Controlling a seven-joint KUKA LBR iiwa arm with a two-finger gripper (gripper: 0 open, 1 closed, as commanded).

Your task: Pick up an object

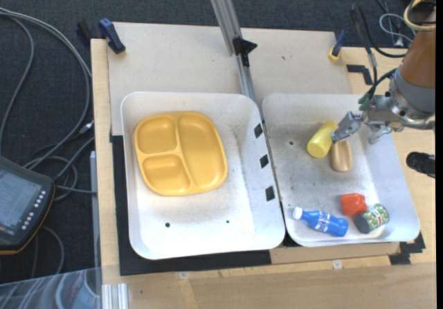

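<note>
fixed overhead camera | slanted down | both bins [208,242] framed

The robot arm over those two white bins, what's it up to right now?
The grey arm's claw hangs over the right bin, just above a yellow cup and a tan bread-like piece. Nothing shows between its fingers, so no pick yet. A blue bottle, a red item and a green can lie near the bin's front edge. The left bin holds a yellow divided plate.
</note>
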